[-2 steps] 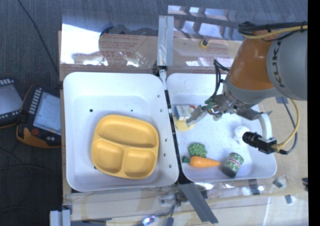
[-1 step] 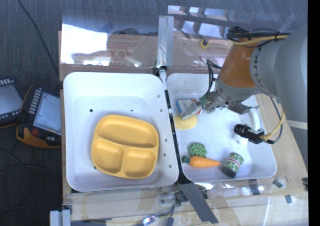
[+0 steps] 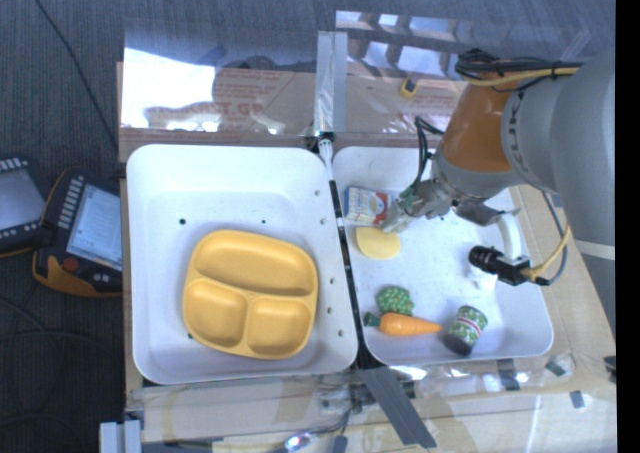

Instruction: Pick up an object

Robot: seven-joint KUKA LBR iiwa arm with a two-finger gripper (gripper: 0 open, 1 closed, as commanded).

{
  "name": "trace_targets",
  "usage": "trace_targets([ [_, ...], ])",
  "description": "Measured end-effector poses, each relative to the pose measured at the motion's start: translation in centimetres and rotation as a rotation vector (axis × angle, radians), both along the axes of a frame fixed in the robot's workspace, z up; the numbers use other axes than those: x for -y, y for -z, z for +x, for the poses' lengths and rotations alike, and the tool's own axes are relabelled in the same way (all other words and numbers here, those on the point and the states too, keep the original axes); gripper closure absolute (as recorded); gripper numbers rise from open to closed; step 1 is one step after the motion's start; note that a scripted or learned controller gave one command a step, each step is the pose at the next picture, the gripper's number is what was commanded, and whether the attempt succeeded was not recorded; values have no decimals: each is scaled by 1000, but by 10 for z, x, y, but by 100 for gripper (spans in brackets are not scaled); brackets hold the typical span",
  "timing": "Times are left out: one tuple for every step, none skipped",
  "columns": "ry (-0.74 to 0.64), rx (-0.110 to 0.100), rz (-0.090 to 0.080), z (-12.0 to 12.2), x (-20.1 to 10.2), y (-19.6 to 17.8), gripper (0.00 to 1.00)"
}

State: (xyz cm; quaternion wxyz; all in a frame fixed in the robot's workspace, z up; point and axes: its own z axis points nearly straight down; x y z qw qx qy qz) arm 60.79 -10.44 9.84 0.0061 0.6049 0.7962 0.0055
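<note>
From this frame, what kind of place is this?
Likely a robotics lab grasping bench: a grey arm reaches over two white bins, toy food like a carrot lies inside, and a teach pendant sits beside.

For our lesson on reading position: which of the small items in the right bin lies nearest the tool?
The pale yellow disc, just below the tool. The carrot, green piece and can sit by the bin's near edge.

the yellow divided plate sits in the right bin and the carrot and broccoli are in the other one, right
Not quite: the camera view shows the yellow divided plate in the left bin. The carrot and broccoli lie in the other one, the right bin.
</note>
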Motion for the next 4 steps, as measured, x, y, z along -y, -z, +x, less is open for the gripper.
trace_targets([
  [43, -21, -2, -3, -57, -102, 100],
  [-41, -21, -5, 27, 14, -94, 100],
  [-52, -19, -5, 25, 121, -132, 100],
  [-22, -20, -2, 41, 53, -149, 100],
])
